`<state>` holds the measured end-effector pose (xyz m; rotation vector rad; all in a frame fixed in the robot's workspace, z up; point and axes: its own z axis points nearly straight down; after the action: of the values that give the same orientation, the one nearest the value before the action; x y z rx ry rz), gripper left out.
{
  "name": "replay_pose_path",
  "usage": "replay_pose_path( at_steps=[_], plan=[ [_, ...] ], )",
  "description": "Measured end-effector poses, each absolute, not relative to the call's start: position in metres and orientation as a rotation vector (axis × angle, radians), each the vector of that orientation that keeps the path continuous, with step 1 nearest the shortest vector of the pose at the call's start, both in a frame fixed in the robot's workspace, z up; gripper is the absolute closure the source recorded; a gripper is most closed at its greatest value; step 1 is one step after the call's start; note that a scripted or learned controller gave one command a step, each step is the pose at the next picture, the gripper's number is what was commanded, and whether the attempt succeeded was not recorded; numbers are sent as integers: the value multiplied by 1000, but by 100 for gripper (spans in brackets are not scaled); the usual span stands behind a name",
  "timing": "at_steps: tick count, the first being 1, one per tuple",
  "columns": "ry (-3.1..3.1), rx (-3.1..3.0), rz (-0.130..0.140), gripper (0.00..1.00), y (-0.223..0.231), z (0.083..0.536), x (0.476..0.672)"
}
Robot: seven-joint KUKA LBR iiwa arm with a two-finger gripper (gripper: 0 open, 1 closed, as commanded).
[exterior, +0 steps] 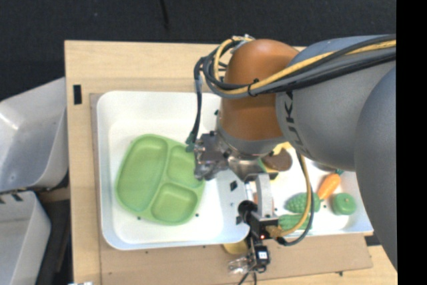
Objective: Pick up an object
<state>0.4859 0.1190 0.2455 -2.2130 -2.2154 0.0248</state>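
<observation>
The tool (203, 163) is down in the white bin (107, 143) right at the edge of the green divided plate (160, 178), but the arm's orange band (252, 97) covers so much that I honestly can't tell how it's set or if it has anything. My worry: that plate lies flat with a thin rim, so a grab there could slip off or just shove it. The toy carrot (328, 185) and green toy veg (297, 203) sit well apart.

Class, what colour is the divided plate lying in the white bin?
Light green; the divided plate shows best in the camera view.
</observation>
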Motion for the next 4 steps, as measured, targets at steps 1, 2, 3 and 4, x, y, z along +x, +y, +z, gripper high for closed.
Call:
replay_pose_path(
  at_steps=[1, 2, 3, 4],
  plan=[
    [-2231, -2208, -1, 100, 208, 242, 489],
    [-2217, -2229, -3, 100, 154, 125, 523],
    [-2236, -2214, -28, 100, 219, 328, 516],
    [-2233, -2220, -31, 100, 221, 562, 503]
  ],
)
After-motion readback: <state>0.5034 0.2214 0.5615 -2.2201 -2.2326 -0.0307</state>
